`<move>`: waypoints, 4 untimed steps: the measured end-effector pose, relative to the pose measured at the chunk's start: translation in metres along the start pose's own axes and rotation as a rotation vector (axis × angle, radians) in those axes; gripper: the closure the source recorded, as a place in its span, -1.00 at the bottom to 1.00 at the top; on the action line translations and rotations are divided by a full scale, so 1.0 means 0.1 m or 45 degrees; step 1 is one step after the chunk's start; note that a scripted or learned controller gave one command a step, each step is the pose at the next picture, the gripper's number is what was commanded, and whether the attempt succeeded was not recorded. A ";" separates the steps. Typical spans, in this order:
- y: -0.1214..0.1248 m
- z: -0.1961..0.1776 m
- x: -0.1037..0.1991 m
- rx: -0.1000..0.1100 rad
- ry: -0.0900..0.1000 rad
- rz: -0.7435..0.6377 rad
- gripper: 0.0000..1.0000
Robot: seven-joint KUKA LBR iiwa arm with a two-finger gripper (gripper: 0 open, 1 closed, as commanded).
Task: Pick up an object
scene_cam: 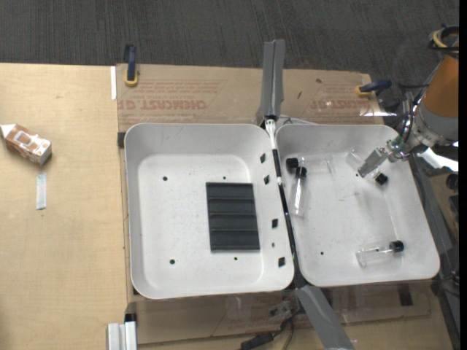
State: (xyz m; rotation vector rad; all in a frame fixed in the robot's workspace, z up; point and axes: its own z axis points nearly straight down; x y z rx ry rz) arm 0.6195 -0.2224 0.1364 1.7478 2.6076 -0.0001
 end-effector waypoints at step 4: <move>0.34 -3.16 -0.15 -0.007 -0.008 -0.896 1.00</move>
